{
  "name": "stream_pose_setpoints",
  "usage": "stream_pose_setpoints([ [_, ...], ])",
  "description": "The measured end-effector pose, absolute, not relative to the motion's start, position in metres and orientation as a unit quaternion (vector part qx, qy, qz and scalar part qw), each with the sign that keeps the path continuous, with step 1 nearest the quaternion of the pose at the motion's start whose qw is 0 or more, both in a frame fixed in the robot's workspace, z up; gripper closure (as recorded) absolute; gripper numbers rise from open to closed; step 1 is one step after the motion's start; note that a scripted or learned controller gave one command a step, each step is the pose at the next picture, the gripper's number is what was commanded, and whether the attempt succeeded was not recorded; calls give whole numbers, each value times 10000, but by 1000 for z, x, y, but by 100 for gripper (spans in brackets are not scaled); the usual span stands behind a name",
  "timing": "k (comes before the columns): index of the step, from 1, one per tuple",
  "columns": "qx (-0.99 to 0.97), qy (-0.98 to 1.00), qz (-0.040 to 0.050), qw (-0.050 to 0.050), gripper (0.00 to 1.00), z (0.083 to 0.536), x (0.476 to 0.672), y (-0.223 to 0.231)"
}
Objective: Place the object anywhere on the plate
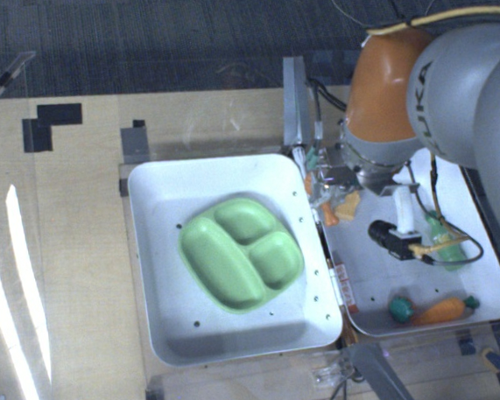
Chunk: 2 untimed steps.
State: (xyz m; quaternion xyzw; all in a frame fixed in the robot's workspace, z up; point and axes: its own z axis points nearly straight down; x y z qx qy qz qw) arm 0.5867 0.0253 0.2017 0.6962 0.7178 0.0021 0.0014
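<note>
Plate (230,269), pale green, three compartments

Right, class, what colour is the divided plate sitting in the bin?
The plate is pale green all over; the overhead camera view shows it clearly.

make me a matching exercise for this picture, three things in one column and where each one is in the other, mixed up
Things:
1. green plate
2. toy carrot
3. robot arm

Places:
a. reaching over the far end of the right bin
b. in the middle of the left bin
c. by the right bin's near wall, at the bottom of the picture

Pairs: 1-b, 2-c, 3-a
</note>
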Motion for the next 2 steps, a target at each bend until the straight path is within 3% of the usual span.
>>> stream_pose_setpoints([
  [1,6478,7618,12,5,100,184,545,103],
  [2,6485,7612,14,6,0,185,545,103],
])
